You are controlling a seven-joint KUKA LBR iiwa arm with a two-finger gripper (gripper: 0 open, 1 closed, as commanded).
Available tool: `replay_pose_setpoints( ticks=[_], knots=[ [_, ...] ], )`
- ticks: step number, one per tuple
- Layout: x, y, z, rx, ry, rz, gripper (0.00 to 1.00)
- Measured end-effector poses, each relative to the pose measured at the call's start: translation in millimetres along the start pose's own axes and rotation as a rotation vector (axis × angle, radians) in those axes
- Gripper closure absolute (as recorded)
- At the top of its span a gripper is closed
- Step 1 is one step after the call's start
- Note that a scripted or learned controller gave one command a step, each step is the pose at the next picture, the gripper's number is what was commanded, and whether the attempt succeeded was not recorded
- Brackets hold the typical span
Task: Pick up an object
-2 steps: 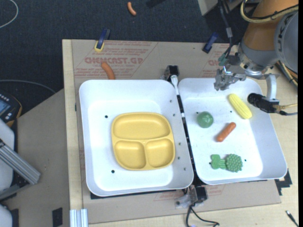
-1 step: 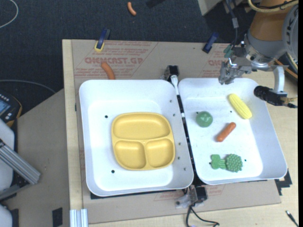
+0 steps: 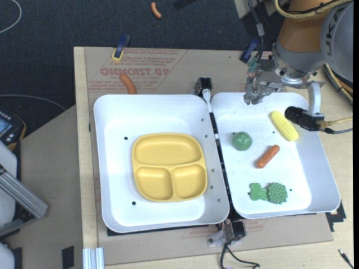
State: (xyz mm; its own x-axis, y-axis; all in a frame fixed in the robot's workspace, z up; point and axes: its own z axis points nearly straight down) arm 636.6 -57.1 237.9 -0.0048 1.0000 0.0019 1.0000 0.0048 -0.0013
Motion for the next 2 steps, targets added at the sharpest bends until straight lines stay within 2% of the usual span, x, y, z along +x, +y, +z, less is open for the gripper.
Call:
replay_pose_setpoints(
  ticks=[2],
  knots=[
    [107,-42,23,0.003,-0.001,0.001,1.0]
  ],
)
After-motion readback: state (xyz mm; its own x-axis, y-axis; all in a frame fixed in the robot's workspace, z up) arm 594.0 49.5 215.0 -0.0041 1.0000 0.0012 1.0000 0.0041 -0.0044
